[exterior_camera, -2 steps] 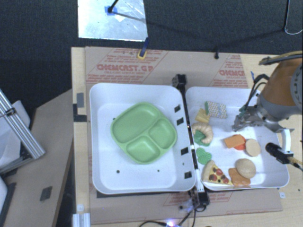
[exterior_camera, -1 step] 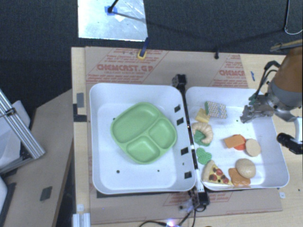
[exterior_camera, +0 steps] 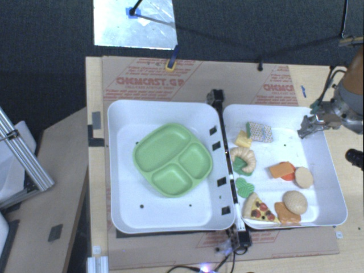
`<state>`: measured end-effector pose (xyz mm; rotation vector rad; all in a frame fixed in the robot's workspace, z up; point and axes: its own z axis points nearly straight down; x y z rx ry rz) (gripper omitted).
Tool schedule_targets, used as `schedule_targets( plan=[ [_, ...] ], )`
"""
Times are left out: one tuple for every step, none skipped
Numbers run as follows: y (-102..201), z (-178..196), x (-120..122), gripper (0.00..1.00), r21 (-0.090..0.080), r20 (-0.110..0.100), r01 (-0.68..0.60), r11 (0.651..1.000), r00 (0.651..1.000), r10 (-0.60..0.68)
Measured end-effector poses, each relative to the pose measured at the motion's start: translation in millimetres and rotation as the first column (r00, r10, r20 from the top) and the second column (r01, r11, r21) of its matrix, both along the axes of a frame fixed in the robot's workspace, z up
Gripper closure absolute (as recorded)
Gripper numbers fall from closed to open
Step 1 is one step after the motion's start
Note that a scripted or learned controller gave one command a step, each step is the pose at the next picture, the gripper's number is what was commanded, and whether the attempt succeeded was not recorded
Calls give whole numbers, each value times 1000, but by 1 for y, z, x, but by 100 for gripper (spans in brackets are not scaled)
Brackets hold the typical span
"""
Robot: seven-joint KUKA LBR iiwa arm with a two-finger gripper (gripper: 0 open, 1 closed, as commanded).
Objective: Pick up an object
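Observation:
The right bin (exterior_camera: 324, 152) holds several toy foods: a speckled sponge-like block (exterior_camera: 259, 132), a yellow piece (exterior_camera: 243, 139), a croissant with a green part (exterior_camera: 243, 160), a green leaf piece (exterior_camera: 245, 185), a pizza slice (exterior_camera: 258, 209), an orange wedge (exterior_camera: 282, 170), a beige egg shape (exterior_camera: 303, 177) and a tan bun (exterior_camera: 294, 201) on an orange piece. My gripper (exterior_camera: 307, 127) hangs over the bin's upper right rim, apart from all the foods, with nothing seen between its fingers.
The left bin (exterior_camera: 122, 209) holds a green three-compartment plate (exterior_camera: 172, 160). A black divider strip (exterior_camera: 223, 158) runs between the bins. A metal sheet (exterior_camera: 134, 15) lies beyond the bench. An aluminium frame (exterior_camera: 20, 158) stands at the left.

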<state>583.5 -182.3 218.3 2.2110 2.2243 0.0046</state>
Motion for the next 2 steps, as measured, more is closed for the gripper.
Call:
schedule_targets(
  plan=[
    [49,-7,9,100,2,-3,-2,1000,1000,2],
    [99,3,15,100,3,-3,-4,1000,1000,4]
  ],
)
